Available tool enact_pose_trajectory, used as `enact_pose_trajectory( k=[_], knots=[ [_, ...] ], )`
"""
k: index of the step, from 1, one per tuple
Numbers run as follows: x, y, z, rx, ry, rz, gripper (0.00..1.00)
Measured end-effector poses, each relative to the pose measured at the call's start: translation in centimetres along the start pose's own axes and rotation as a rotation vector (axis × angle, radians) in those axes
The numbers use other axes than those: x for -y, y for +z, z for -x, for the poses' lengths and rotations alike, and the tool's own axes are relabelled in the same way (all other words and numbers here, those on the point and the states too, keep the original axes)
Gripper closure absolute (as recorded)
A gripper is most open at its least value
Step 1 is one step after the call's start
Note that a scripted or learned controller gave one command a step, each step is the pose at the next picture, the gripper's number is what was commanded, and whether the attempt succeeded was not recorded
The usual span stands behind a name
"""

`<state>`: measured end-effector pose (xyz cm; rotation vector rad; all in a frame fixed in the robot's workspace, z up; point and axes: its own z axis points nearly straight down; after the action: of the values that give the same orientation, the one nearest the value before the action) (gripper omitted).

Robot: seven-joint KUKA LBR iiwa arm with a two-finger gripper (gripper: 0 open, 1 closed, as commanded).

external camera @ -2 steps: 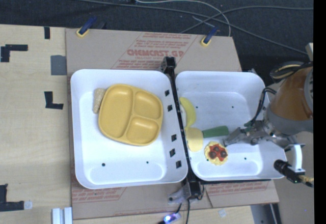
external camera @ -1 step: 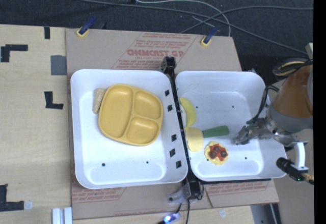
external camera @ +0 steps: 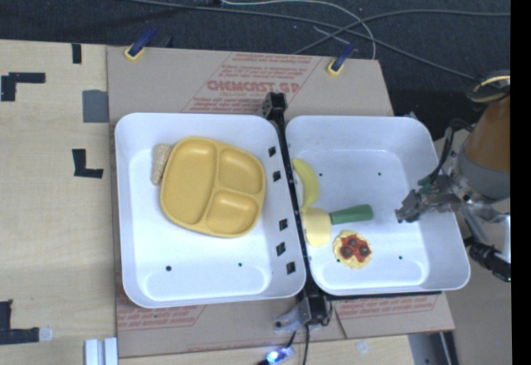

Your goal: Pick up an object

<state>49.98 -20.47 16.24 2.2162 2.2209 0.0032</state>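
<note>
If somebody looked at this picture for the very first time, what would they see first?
Probably the big yellow divided plate in the left bin, since it is the brightest and largest thing there. Next come the small toys in the right bin: a yellow brush with a green handle by the divider and a little pizza just below it. The robot's gripper reaches in over the right bin's right side.

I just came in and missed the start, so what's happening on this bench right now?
A grey robot arm reaches in from the right, its gripper low over the right bin. It holds nothing. In that bin lie a yellow brush with a green handle, a small pizza-like toy and a yellow-green piece against the left wall. The left bin holds a yellow divided plate with a tan piece beside it. Nothing has been picked up yet.
</note>
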Motion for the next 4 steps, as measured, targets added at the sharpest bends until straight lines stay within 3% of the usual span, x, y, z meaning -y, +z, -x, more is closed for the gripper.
enact_pose_trajectory(
  k=[2,4],
  knots=[
    [-1.2,-10.6,-0.6,0.001,0.0,0.0,1.0],
    [-1.9,-10.8,-10.6,-0.002,-0.003,-0.005,1.0]
  ],
)
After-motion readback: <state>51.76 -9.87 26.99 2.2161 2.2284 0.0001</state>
